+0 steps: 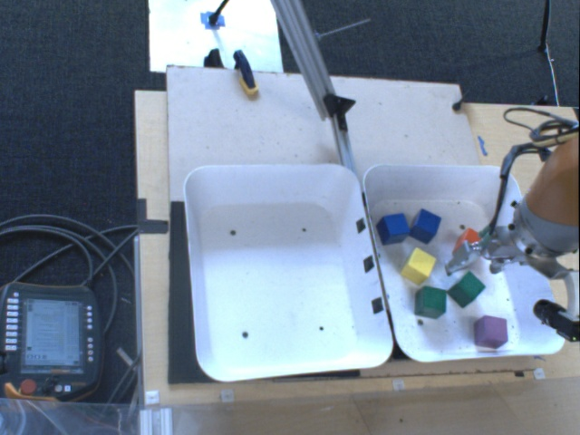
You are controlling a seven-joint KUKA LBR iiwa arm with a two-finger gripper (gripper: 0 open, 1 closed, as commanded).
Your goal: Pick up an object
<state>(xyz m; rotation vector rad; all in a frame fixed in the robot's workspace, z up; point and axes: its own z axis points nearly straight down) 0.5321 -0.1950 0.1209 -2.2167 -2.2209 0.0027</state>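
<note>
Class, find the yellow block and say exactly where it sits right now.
The yellow block lies in the right bin, near its left side, just below the two blue blocks and above a green block.

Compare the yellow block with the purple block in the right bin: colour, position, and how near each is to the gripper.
The yellow block is bright yellow; the purple block is dull violet. The yellow block sits mid-bin, below the two blue blocks; the purple block lies near the bin's lower right corner. The yellow block lies left of the gripper, the purple block below it. Both are similar-sized cubes resting loose on the bin floor.
</note>
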